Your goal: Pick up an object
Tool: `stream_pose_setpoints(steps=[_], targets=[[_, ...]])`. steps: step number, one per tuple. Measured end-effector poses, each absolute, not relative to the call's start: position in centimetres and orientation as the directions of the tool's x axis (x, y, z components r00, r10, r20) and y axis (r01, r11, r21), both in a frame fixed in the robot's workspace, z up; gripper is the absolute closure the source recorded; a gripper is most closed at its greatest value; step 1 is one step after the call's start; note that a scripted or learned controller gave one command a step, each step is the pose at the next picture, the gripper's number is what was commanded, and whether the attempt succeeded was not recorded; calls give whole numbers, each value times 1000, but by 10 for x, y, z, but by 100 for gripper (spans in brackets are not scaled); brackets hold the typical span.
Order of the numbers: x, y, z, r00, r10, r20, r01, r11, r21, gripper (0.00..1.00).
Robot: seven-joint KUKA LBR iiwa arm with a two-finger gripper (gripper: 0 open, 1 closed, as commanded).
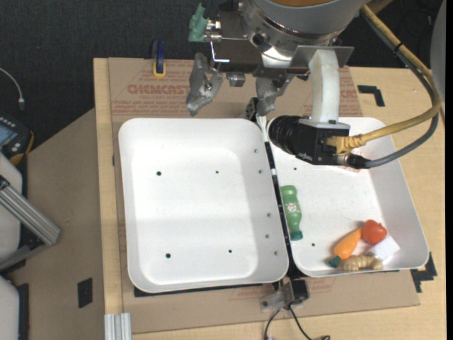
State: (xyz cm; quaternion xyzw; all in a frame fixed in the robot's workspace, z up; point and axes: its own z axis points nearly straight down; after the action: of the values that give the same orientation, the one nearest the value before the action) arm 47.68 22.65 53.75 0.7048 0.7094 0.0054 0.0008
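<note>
Gripper: the gripper (230, 94) hangs over the far edge of the bench, just beyond the far rim of the left bin (141, 190). Its two fingers (200, 91) stand apart, wide open, with nothing between them — it holds nothing.

Arm: the arm's wrist, grey with an orange band, fills the far upper part of the view; a black camera-like unit (308, 142) with a yellow cable hangs from it over the far left corner of the right bin (414, 218).

Objects: all lie in the right bin. A green bottle (290, 211) lies along its left wall, just beside the divide between the bins. In the near right corner sit an orange carrot-like toy (347, 245), a red piece (374, 231) touching it, and a beige knobbly piece (361, 263) at the near rim.

Step in hand: as I judge it, no pick has begun — the tool is raised and well apart from every object.

Next move: the gripper would need to travel right and nearer, over the right bin, then descend open onto one item. The bottle looks the simplest target, though it lies close to the wall, which may block one finger; the corner cluster is crowded.
</note>
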Motion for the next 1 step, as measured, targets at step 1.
stream_pose_setpoints(steps=[1], targets=[[540, 119, 535, 7, 1000, -1, 1000, -7, 5, 0]])
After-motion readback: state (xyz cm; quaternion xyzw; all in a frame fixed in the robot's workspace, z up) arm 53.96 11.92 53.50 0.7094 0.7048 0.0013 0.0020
